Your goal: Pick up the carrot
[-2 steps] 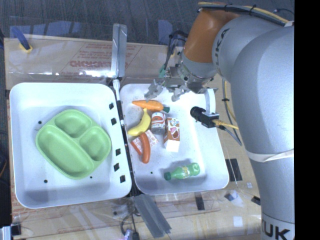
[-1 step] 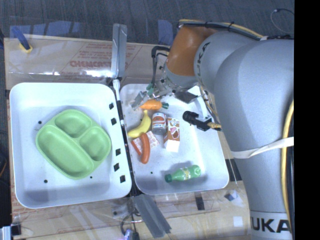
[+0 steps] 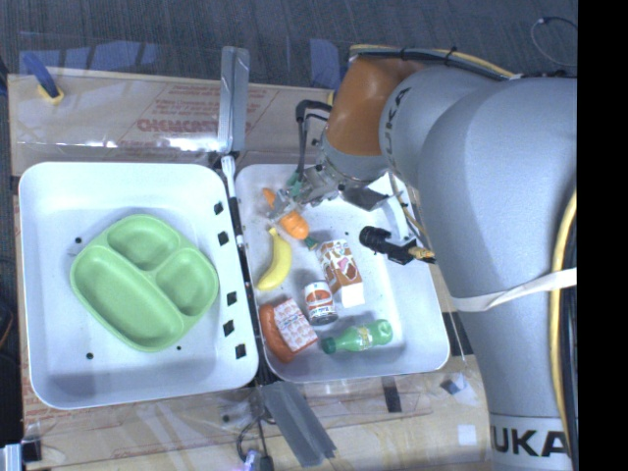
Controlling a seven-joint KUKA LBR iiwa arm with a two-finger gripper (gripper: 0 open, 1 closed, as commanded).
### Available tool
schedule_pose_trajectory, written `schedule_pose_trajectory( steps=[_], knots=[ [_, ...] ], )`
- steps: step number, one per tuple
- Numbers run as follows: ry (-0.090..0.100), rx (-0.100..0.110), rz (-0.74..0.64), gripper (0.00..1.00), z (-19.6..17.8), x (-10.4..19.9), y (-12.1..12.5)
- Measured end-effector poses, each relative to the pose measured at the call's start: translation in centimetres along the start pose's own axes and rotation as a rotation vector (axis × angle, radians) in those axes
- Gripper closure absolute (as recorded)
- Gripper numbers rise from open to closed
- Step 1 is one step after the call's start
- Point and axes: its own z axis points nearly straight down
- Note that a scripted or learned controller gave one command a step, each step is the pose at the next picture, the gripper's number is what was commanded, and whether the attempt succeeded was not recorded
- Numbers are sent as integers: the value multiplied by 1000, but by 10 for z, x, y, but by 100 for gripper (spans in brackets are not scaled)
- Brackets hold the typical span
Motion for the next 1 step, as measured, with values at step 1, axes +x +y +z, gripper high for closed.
schedule_pose_trajectory(
  steps=[1],
  knots=[
    [1,0,115,100,-91,51,17]
  ],
)
